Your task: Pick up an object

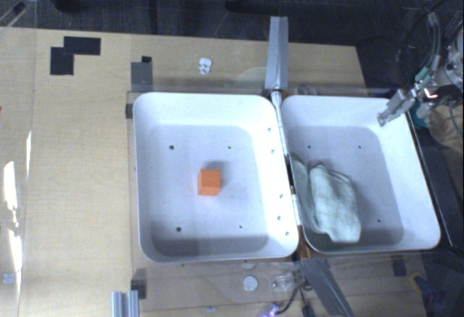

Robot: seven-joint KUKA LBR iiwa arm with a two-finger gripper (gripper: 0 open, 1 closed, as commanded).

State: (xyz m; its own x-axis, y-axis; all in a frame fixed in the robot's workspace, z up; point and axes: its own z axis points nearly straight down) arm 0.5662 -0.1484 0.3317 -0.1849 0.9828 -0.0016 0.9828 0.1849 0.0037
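Observation:
A small orange cube (209,182) lies on the floor of the left bin (156,112), a little below its middle. A crumpled white cloth (332,203) rests in the right bin (377,136), against its left wall and toward the front. My gripper (395,106) hangs at the far right corner of the right bin, just over the rim, well away from both the cloth and the cube. Nothing is visibly held in it.
A metal post (277,54) stands behind the seam between the two bins. Cables and arm hardware (435,83) crowd the right edge. The wooden bench (65,163) stretches out to the left, with black tape marks (72,53) at the back.

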